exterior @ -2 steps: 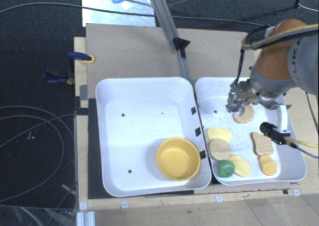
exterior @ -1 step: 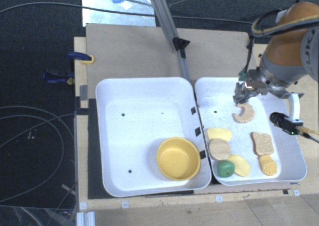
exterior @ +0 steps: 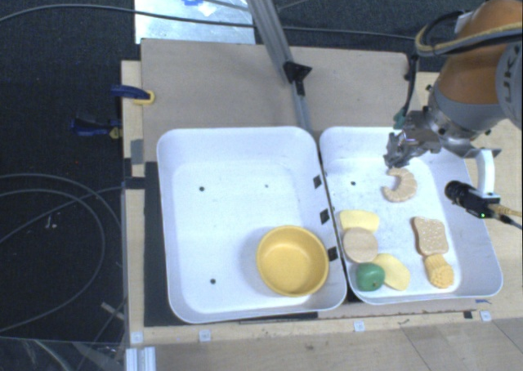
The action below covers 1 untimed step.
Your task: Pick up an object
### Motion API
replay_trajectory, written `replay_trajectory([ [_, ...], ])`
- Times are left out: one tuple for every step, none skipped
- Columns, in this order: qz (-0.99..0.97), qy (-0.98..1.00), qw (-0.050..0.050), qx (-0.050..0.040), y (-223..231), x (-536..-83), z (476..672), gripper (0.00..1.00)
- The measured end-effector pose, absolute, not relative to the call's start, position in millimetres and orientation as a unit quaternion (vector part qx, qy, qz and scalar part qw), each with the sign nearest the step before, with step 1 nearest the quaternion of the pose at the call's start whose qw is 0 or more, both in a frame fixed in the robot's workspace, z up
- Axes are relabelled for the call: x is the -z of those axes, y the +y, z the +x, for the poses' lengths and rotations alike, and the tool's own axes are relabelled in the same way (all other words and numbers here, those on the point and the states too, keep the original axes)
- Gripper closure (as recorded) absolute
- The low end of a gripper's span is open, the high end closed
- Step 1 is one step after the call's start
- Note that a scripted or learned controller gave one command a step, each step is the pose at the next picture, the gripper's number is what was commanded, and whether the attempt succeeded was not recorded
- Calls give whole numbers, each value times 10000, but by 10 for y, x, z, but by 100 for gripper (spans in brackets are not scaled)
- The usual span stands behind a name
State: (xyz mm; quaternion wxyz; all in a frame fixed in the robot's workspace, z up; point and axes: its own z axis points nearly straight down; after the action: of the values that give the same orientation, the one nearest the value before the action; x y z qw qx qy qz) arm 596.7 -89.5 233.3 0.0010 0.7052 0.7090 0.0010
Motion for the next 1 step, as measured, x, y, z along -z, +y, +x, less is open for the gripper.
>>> replay_trajectory([
  [7032, 7110, 5, -16, -328, -2271, 6160, 100],
])
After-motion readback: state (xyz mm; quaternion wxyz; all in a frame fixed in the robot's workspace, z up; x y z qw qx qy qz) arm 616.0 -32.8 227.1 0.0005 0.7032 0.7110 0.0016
